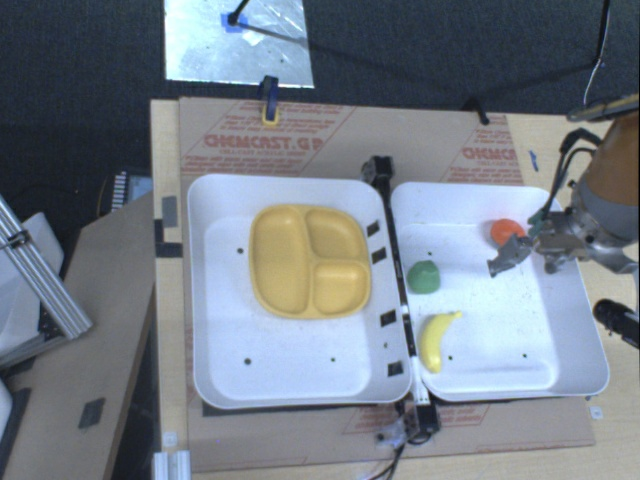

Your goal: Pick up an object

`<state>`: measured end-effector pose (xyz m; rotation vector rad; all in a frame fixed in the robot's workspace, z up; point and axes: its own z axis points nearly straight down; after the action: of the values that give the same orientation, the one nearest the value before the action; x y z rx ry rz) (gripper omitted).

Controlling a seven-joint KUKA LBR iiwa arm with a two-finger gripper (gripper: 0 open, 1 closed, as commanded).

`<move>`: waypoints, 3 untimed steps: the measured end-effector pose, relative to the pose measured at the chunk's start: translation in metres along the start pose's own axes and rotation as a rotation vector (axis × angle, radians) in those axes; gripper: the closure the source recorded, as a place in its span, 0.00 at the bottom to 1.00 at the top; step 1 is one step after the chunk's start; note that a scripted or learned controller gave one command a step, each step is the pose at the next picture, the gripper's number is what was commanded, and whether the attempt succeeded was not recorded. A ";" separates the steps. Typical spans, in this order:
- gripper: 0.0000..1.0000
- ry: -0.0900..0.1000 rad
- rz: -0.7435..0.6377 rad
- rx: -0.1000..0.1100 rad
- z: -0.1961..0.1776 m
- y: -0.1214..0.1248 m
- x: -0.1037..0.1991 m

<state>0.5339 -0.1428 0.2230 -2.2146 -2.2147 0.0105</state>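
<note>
One fixed camera looks down from above on the surface (330,128), tilted at a slant, far enough back to take in both white bins: left bin (215,298) and right bin (560,358) side by side, mid-frame. The arm (610,183) enters from the right edge.

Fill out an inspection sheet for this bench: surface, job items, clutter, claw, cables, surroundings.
Surface: two white bins side by side, left bin and right bin, on brown printed board.
Job's things: yellow divided plate in the left bin; green object, yellow banana and orange object in the right bin.
Clutter: nothing seen.
Claw: claw over the right bin beside the orange object; nothing visible between its fingers.
Cables: wires at the front edge between the bins; thin cable at upper right.
Surroundings: dark carpet, silvery sheet, metal frame at left.
</note>
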 end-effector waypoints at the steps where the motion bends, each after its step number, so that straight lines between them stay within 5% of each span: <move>1: 0.00 -0.002 -0.003 -0.013 -0.007 0.003 0.000; 3: 0.00 -0.001 -0.001 -0.007 0.103 0.008 0.008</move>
<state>0.5409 -0.1348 0.1203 -2.2178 -2.2195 0.0034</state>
